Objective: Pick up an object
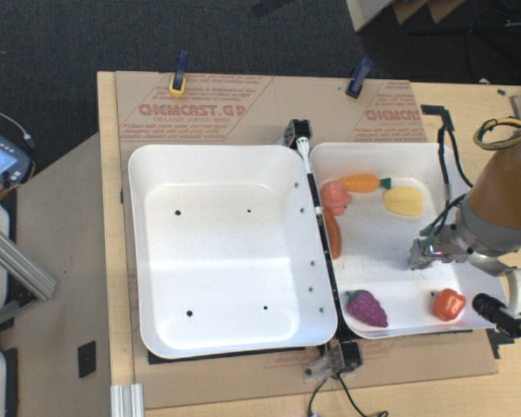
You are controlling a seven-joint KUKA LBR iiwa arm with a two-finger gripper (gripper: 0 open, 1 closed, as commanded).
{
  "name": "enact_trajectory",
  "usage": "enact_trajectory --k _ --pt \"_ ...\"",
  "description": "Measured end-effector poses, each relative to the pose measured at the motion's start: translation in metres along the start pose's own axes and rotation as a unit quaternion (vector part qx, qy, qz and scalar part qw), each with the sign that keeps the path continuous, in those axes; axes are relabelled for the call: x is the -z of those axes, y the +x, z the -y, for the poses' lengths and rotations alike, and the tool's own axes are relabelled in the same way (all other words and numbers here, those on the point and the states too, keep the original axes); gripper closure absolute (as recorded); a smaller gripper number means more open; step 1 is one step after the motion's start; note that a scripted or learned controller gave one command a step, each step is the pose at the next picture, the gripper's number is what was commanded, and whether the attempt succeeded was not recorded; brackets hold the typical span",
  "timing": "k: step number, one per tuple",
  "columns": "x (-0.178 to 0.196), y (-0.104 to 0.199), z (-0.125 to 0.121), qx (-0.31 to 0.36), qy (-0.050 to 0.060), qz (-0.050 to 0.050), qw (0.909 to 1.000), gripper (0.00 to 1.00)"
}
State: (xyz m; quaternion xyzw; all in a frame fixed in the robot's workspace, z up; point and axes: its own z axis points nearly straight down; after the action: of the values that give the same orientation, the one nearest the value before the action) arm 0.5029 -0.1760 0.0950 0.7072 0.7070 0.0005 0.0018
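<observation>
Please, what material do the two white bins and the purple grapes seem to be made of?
The white bins look like thin moulded plastic with a smooth, slightly glossy finish: rounded corners, a rolled rim and soft highlights suggest this. The purple grapes look like a toy, probably plastic or rubber: one solid lump of uniform colour with a dull sheen. Which of the two, the picture leaves open.

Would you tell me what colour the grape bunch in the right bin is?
Purple. The grape bunch lies near the right bin's front edge, seen clearly in the camera view.

We see toy foods in the right bin: carrot (361, 182), lemon (404, 201), purple grapes (366, 308), red pepper (449, 305).
</observation>
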Motion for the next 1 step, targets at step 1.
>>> enact_trajectory --k 1 --pt "0.0096 -0.0002 -0.0001 0.000 -0.001 0.001 1.0000 1.00"
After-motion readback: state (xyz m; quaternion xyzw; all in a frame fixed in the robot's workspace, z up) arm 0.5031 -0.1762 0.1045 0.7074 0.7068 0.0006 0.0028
